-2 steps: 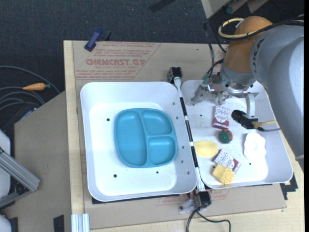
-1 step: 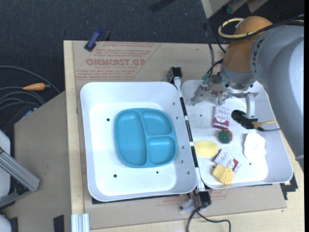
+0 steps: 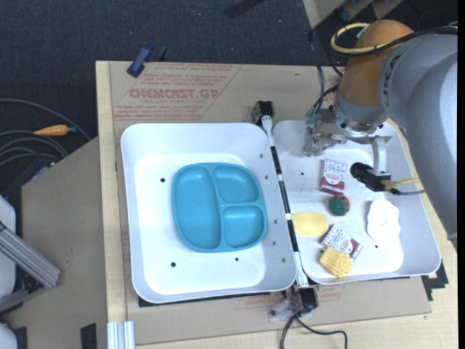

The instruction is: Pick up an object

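Note:
My gripper (image 3: pixel 317 142) hangs low over the far left corner of the right bin (image 3: pixel 418 257), with nothing visibly in it. Just to its near right lies a red and white packet (image 3: pixel 333 177). A small green ball (image 3: pixel 338 205) rests just nearer than the packet. A yellow oval piece (image 3: pixel 310 224) lies by the bin's left wall. A white crumpled thing (image 3: pixel 383 219) is at the right. A smaller red and white packet (image 3: pixel 343 243) and a yellow ridged block (image 3: pixel 336 262) sit near the front edge.
The left bin (image 3: pixel 145 267) holds a blue divided plate (image 3: pixel 218 206) in its middle. The grey arm (image 3: pixel 414 71) comes in from the upper right over the right bin's far side. A blue clip (image 3: pixel 142 60) lies on the board at the back left.

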`<move>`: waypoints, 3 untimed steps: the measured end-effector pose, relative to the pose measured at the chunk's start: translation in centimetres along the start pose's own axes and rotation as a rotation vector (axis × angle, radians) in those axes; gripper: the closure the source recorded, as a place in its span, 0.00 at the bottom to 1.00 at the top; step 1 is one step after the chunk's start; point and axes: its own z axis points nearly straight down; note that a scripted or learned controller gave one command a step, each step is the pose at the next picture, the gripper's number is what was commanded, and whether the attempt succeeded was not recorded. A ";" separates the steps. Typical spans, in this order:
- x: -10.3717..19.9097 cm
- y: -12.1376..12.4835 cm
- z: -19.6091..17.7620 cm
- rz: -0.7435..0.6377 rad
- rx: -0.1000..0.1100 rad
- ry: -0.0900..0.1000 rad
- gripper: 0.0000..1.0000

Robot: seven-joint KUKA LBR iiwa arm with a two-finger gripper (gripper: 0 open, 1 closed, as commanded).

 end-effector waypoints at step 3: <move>-0.3 0.0 0.0 0.000 0.000 0.001 1.00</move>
